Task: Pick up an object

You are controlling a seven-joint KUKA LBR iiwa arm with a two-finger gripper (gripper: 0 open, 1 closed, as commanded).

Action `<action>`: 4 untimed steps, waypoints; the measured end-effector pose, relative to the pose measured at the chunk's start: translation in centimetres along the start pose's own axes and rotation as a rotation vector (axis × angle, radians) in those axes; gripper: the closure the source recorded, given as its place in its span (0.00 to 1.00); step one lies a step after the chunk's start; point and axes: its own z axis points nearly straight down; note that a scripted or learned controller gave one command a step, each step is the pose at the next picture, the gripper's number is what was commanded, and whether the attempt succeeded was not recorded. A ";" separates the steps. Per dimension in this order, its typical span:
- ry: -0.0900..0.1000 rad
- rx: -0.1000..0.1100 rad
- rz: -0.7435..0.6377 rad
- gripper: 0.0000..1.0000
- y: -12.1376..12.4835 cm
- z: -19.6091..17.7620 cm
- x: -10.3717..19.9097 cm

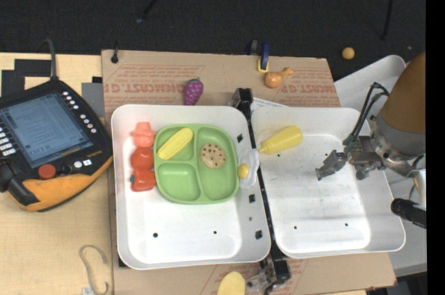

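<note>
Arm: comes in from the right, orange band up top, grey wrist hanging over the right edge of the right bin (306, 234).
Claw (332, 167): sits low over the right bin's floor, right-of-centre, dark fingers pointing left. Nothing between them as far as I can see, but honestly I can't tell whether they're spread or closed, it's just a dark blob at this angle.
Right bin contents: one yellow corn-shaped toy (281, 140) lying tilted near the upper-left corner, well apart from the claw.
Left bin (181, 245): holds a green divided plate (182, 184) in its upper half.
On the plate: a yellow corn cob (174, 142) in the top-left section, a brown cookie (213, 155) in the top-right one.
Beside the plate: red and pink toy figure (142, 158) touching its left edge, small yellow piece (243, 171) at its right edge by the bin wall.
Outside the bins: purple grapes (192, 91) and an orange pear-ish toy (276, 77) on the cardboard (153, 78) behind, a yellow lemon-like thing (231, 283) at the front edge.
Bench (42, 245), left side: teach pendant (49, 140) with a screen and orange trim.
</note>
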 end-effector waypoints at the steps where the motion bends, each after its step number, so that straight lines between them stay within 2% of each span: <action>1: -0.003 -0.014 -0.002 0.00 0.3 -0.7 0.0; 3: 0.000 -0.008 0.000 0.00 0.0 9.2 1.1; 4: -0.002 -0.011 -0.003 0.00 0.0 11.2 1.3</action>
